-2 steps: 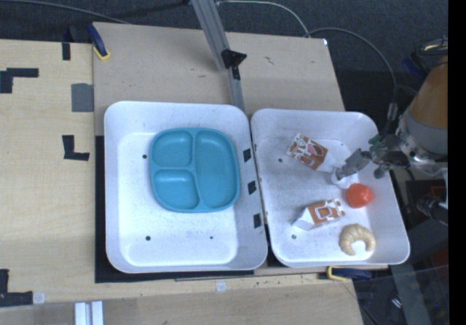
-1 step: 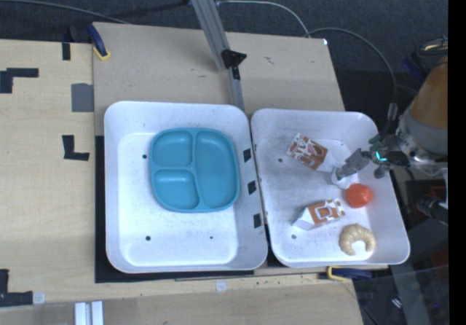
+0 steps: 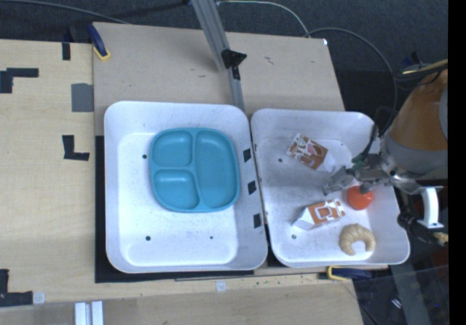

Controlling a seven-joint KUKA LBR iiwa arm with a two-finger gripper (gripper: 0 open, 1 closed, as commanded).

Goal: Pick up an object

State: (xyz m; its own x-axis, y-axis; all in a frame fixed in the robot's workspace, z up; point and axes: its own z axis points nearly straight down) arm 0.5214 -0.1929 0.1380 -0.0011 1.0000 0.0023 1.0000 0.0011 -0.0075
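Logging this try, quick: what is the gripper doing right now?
Gripper: low in the right bin beside the red ball; open or closed cannot be told.

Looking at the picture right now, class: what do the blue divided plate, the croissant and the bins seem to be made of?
Blue divided plate: probably moulded plastic, even matte colour, rounded dividers.
Croissant: tan, ridged crescent; likely a plastic toy, though real pastry can't be ruled out.
Left bin and right bin: white, seemingly plastic, smooth rounded rims, surfaces scuffed and speckled.
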